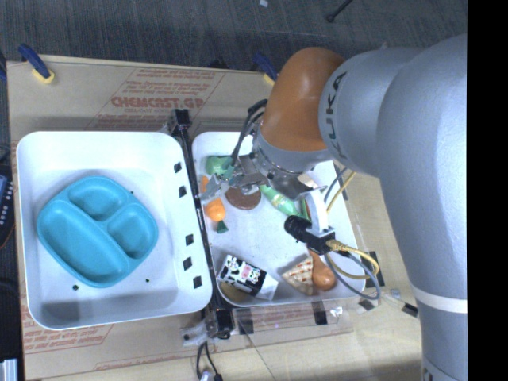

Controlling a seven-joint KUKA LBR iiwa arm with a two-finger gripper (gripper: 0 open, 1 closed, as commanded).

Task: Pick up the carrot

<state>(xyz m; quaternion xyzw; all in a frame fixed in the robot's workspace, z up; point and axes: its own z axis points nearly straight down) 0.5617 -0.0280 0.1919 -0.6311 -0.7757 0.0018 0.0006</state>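
The carrot (214, 209), a small orange piece with a green end, lies near the left wall of the right bin (349, 221). My gripper (235, 178) hangs low over the upper left part of that bin, just above and to the right of the carrot. The grey wrist and its orange band hide most of the gripper. Nothing can be seen held in it.
A brown disc (244, 198) and green items (217, 165) lie right under the gripper. A black-and-white box (240, 274), a pizza slice (300, 273) and a brown item (322, 275) sit along the bin's front. The left bin (32, 157) holds a blue divided plate (95, 228).
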